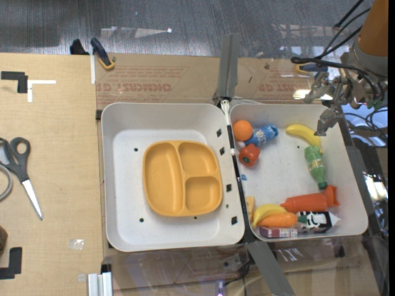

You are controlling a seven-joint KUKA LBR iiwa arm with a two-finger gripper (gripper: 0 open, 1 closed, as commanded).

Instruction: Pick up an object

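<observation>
Camera view: gripper (325,123) hangs over the banana (303,134).
Whether its fingers are parted I cannot tell; the banana looks light, smooth plastic, best grasped mid-curve.

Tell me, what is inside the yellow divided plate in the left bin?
The yellow divided plate shows three bare compartments with nothing lying in them. It rests flat on the left bin floor; what lies under the plate is covered.

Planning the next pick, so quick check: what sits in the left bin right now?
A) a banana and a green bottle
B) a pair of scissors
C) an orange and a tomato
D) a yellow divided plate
D: the yellow divided plate lies alone in the left bin; the fruit and bottle are in the right bin.
</observation>
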